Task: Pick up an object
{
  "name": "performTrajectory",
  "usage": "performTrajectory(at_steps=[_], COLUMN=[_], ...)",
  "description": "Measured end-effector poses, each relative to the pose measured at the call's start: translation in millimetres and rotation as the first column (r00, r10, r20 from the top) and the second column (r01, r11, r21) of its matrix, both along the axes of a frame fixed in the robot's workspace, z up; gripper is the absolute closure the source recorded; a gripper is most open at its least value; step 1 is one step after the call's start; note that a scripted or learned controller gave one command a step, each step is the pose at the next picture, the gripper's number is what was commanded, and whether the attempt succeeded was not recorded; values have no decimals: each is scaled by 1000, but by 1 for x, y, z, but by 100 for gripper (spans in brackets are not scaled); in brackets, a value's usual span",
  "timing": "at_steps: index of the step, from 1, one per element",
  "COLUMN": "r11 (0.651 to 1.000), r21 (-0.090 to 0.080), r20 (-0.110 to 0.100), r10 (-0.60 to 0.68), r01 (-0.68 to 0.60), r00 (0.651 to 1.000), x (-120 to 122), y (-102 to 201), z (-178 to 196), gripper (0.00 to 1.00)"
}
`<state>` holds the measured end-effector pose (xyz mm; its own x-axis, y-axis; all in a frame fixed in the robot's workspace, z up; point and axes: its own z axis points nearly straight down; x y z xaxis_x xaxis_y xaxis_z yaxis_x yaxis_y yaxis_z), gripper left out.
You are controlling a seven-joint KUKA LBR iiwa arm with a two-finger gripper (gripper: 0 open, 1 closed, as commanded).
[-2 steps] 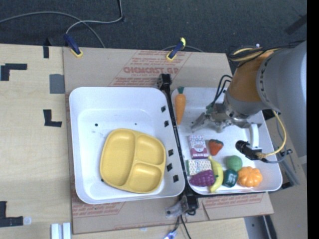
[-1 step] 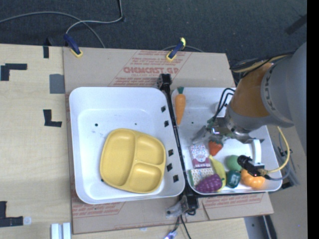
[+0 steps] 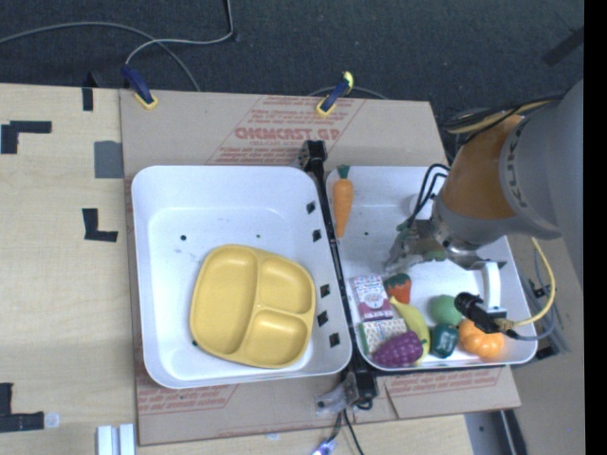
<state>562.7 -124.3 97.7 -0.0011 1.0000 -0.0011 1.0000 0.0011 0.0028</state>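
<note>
My gripper (image 3: 406, 252) hangs low in the right bin (image 3: 379, 183), just above a small red and green toy (image 3: 398, 287) that looks like a strawberry or pepper. The grey wrist with its orange band (image 3: 479, 183) covers the bin's right side. An orange carrot (image 3: 341, 203) lies upright along the bin's left wall, apart from the gripper. At the bin's front lie a pink box (image 3: 371, 296), a yellow banana (image 3: 413, 318), purple grapes (image 3: 398, 351), a green fruit (image 3: 444, 308) and an orange fruit (image 3: 487, 342). I see nothing held.
The left bin (image 3: 166, 197) holds a yellow divided plate (image 3: 252, 304). A black divider (image 3: 325, 226) runs between the bins. Cables loop at the arm's right side (image 3: 542, 282). The right bin's upper middle floor is bare white.
</note>
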Motion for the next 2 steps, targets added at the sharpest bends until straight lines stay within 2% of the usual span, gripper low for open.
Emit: performTrajectory(at_steps=[1, 2], r11=[1000, 1000], r21=[0, -1], r20=[-1, 2], r10=[0, -1], r01=[0, 1], r00=[1000, 1000], x=[0, -45], y=[0, 16], z=[0, -11], gripper=[0, 0])
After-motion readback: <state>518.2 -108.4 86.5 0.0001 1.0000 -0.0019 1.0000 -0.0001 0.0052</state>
